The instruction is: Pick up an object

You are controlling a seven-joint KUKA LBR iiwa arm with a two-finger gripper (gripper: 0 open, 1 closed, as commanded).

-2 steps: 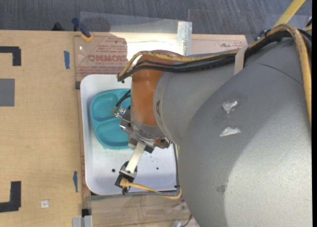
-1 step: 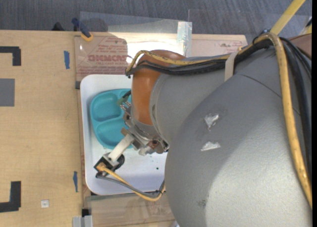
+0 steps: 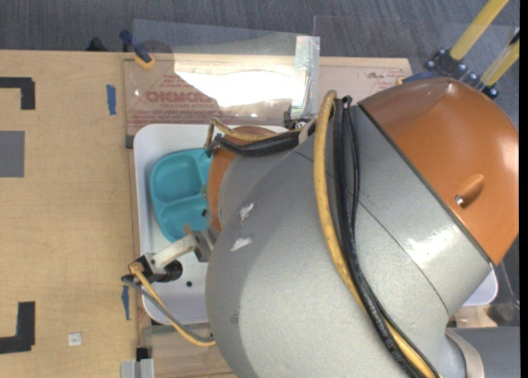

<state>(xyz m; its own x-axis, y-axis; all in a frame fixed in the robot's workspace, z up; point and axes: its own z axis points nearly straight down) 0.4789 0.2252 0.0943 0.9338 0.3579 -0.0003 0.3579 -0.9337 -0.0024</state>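
Observation:
A turquoise, two-lobed plastic object [image 3: 177, 191] lies in the left white bin [image 3: 142, 170], in its upper-left part. The big grey arm [image 3: 330, 269] with its orange band [image 3: 445, 153] covers the middle and right of the view and hides most of both bins. At the arm's lower left edge a small light-coloured part [image 3: 172, 254] with a dark end pokes out over the bin floor, below the turquoise object; whether this belongs to the gripper I cannot tell.
A clear plastic sheet [image 3: 231, 79] stands along the far edge of the bins. A yellow cable [image 3: 169, 318] loops past the bin's lower left corner. The wooden bench top [image 3: 66, 203] stretches to the left, with black corner marks and blue tape bits.

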